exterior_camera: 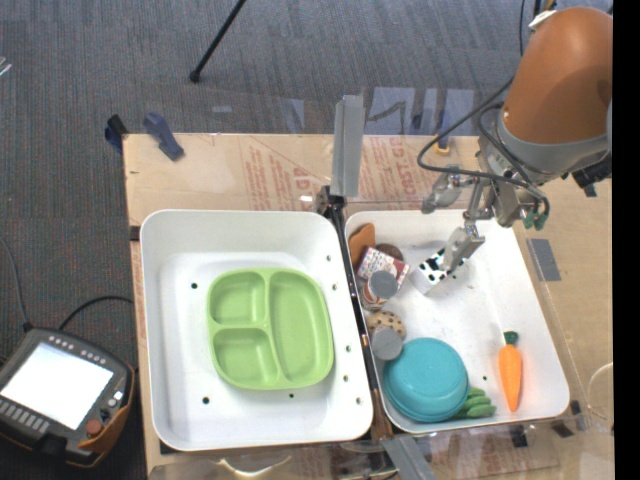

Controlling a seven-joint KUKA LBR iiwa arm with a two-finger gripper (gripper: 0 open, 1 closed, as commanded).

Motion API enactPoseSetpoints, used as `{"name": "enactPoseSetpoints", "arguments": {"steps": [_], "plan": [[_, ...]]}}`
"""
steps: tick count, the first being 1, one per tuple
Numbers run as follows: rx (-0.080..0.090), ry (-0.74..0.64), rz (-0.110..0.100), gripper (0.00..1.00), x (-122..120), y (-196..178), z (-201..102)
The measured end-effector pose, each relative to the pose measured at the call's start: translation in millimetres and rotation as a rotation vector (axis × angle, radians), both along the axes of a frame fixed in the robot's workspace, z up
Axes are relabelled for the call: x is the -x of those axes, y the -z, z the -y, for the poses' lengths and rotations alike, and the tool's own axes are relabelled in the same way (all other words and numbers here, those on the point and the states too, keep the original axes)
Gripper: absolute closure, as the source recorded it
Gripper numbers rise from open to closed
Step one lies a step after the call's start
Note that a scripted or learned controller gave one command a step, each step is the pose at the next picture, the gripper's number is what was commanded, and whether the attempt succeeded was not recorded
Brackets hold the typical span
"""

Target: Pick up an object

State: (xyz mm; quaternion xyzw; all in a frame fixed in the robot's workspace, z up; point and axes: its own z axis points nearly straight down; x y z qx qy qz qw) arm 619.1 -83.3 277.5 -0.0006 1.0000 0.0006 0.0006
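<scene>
The gripper (447, 265) reaches down at the upper right of the frame, touching a black-and-white block (432, 271); I cannot tell its state; next comes probably a clean lift

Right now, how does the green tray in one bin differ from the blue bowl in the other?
The green tray is light green, the blue bowl teal blue. The tray is a rounded rectangle split into three compartments; the bowl is round and seems to lie upside down. The tray lies alone in the left bin, while the bowl is crowded among toys in the right bin. Both look like plain plastic dishware.
</scene>
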Motion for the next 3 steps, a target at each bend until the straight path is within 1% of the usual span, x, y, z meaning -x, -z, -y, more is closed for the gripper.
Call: {"name": "enactPoseSetpoints", "arguments": {"steps": [1, 2, 3], "plan": [[-0.002, -0.311, -0.006, 0.0, 70.3, 110.8, 31.0], [0.0, -0.302, 0.003, 0.0, 88.0, 152.3, 64.1], [-0.004, -0.496, 0.006, 0.0, -12.0, 179.7, 120.1]]}}
